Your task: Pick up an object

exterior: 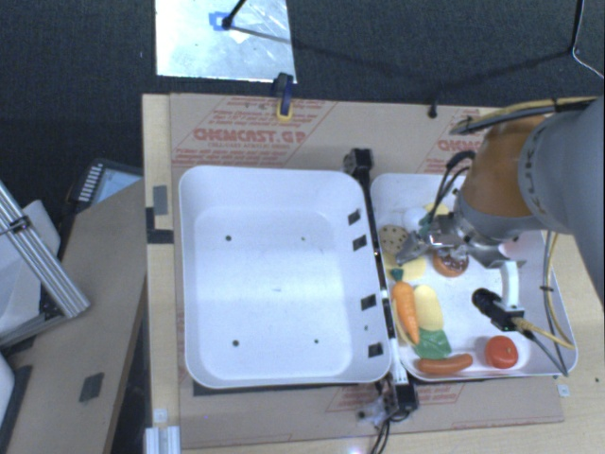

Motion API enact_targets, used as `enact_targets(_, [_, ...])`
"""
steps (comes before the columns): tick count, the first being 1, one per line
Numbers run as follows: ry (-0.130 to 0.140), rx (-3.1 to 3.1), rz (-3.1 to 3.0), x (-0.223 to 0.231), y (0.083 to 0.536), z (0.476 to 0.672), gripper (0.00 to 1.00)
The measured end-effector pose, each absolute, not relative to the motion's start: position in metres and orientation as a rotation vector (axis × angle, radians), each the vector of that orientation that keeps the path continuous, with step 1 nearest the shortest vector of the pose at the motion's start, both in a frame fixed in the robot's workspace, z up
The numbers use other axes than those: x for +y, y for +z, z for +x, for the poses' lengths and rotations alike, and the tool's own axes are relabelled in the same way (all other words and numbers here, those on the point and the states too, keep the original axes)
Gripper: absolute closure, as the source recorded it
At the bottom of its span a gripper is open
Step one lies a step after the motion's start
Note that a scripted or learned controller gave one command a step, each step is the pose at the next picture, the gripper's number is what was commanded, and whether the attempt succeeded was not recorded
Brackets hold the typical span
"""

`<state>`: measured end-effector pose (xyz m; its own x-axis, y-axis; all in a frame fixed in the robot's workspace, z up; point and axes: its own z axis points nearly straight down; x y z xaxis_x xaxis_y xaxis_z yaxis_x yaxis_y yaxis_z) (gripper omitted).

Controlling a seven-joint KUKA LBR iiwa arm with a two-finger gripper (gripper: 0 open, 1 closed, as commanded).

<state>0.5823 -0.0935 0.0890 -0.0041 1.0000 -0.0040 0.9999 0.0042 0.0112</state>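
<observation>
Hovering low over the right bin (553, 343), the gripper (423, 239) sits near that bin's left wall, about midway along it; can't tell from this angle how it's set or whether anything is in it, too much wrist clutter in the way. Closest to it: a speckled grey piece (398, 244) right at the tip, a small pale round thing (390, 234) just beside that, and a brown ring-shaped piece, maybe a toy donut (450, 265), just on the near side of the wrist. Further toward the bin's near edge: a carrot (406, 311) lying along the left wall, touching a pale yellow piece (427, 306) on its right, a green piece (434, 342) below those, a sausage (443, 364) along the near edge, and a tomato (502, 351) by the near right corner. My read: all of it looks like light, rigid plastic play food, smooth and probably slippery. The carrot is the best target, long and narrow, so close across its middle, not the taper. The tomato is round and would likely squirt out; the sausage is hard against the wall. The left bin (203, 253) sits alongside, touching at the shared wall. Both rest on a cardboard sheet (246, 135) printed in red along its far edge; I read it roughly as "CHEMCAST GP", mirrored, not certain.
</observation>
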Motion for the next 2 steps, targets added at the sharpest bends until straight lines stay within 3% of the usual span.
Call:
enact_targets(1, [-0.019,2.233,2.235,-0.100,0.088,0.659,0.00])
enact_targets(2, [0.021,2.224,2.201,-0.051,0.222,0.673,0.00])
